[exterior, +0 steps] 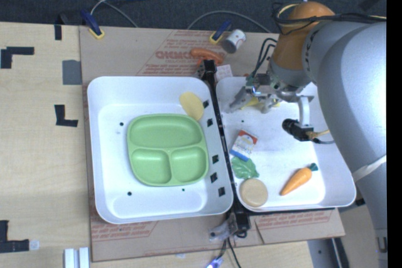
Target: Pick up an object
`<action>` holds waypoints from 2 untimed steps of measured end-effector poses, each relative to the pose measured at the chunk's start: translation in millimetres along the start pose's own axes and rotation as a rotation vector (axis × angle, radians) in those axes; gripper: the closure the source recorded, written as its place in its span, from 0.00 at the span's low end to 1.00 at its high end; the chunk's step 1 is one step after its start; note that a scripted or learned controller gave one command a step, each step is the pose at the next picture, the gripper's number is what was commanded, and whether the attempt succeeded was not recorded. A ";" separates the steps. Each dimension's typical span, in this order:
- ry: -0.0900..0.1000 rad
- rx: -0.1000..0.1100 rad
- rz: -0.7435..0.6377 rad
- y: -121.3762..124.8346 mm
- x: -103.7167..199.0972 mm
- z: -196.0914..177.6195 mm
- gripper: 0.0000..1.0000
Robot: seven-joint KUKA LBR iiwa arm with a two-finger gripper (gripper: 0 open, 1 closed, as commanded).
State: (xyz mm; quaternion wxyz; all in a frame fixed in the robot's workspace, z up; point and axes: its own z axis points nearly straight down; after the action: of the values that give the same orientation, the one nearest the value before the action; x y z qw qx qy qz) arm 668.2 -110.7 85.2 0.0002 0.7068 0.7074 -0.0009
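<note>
My gripper (pixel 253 103) hangs over the far part of the right bin (pixel 326 154), with its two silver fingers spread apart and nothing between them. It stands open above bare bin floor. Nearer the front of that bin lie a red, white and blue packet (pixel 244 144), a green leafy piece (pixel 244 167), a round tan disc (pixel 254 192) and an orange carrot (pixel 296 180). All of them lie apart from the gripper, the packet being the closest.
The left bin (pixel 107 135) holds a green divided plate (pixel 168 149) and a yellow lemon-like piece (pixel 191 105) by its right wall. Behind the bins on the cardboard lie an orange sausage-shaped thing (pixel 206 54) and a small grey cylinder (pixel 232 41).
</note>
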 end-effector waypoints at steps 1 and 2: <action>0.000 0.000 0.000 0.1 15.9 0.2 0.00; 0.000 0.001 0.000 -0.3 -3.2 -10.4 0.00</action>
State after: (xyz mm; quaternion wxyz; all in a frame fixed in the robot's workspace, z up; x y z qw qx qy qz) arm 667.9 -113.9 95.6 0.0000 0.7068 0.7075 -0.0010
